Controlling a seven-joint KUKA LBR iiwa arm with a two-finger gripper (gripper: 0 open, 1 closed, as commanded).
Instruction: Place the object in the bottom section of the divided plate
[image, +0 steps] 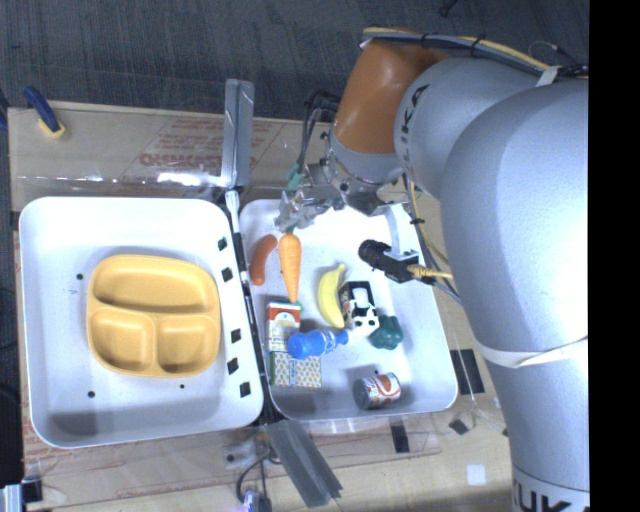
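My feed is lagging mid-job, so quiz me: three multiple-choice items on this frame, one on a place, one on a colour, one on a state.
1. Where is the divided plate?
A. In the left bin
B. In the right bin
C. On the bench outside both bins

2. What colour is the bottle lying in the right bin?
A. Red
B. Blue
C. White

3. How does the can sit?
A. Upright
B. Stacked on the banana
C. Lying on its side

Answers:
1. A, the yellow plate rests in the left bin, with nothing in its sections.
2. B, the bottle is blue, lying beside the carton.
3. C, the can lies on its side near the bin's lower edge, apart from the banana. The pincer hovers above the carrot tip.
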